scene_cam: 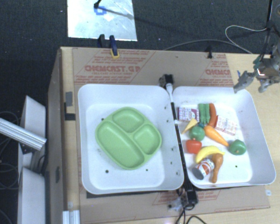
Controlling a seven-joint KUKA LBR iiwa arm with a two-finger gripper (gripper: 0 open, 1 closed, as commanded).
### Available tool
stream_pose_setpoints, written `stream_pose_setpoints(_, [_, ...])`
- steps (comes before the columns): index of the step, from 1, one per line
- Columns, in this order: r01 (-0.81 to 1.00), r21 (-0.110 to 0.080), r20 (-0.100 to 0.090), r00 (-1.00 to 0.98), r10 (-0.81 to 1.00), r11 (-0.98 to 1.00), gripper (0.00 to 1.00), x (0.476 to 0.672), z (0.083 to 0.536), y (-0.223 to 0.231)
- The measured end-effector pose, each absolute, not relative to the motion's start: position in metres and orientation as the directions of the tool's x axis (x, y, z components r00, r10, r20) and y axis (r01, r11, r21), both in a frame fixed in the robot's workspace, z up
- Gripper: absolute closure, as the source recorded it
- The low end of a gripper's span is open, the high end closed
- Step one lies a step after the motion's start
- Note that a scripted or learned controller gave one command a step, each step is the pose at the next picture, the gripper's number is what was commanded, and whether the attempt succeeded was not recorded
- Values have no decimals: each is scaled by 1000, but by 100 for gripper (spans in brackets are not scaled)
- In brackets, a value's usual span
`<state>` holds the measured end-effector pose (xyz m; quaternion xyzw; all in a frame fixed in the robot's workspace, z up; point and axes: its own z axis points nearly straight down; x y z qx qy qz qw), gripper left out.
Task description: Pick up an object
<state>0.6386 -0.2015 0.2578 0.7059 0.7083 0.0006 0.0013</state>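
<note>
The right bin [256, 157] holds a heap of toy food: a yellow banana [208, 151], an orange carrot [216, 135], a red tomato [193, 145], a green apple [197, 133], a green pepper [237, 146], a brown drumstick [217, 165], a small can [202, 170], green and red sticks [206, 113] and two white packets [187, 112]. My gripper [253, 80] hangs open above the bench just past the right bin's far right corner, with nothing between its fingers.
The left bin [91, 125] carries a green divided plate [128, 136]. A black divider clamp [167, 81] sits between the bins at the back. Cardboard [130, 64] lines the bench. A cable [242, 31] trails behind the right bin.
</note>
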Motion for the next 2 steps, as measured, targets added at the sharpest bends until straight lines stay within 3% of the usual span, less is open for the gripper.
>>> stream_pose_setpoints(1, [1000, -1, 0, -5, 1000, 5, 0, 667, 140, -198])
stream_pose_setpoints(2, [1000, 1, -1, -6, 1000, 6, 0, 669, 85, -193])
